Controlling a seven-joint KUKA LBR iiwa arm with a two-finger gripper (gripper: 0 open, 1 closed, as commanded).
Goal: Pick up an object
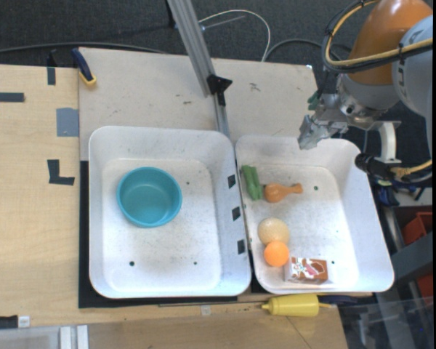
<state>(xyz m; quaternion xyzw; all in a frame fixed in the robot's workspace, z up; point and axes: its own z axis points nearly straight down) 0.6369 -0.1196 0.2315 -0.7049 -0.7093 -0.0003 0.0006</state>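
Nearest my camera, a yellow bottle lies on its side against the front lip of the right bin. From my remote station I see the two white bins side by side, the left bin holding a teal bowl toward its left half. My arm reaches in from the right, its gripper poised above the right bin's back rim, gripping nothing; I cannot tell how far its jaws are parted. Pickable objects sit in the right bin, well apart from the gripper: a red and white packet at the front, a cream ball touching an orange ball just before it, then a green piece by the left wall beside a tan drumstick-shaped toy
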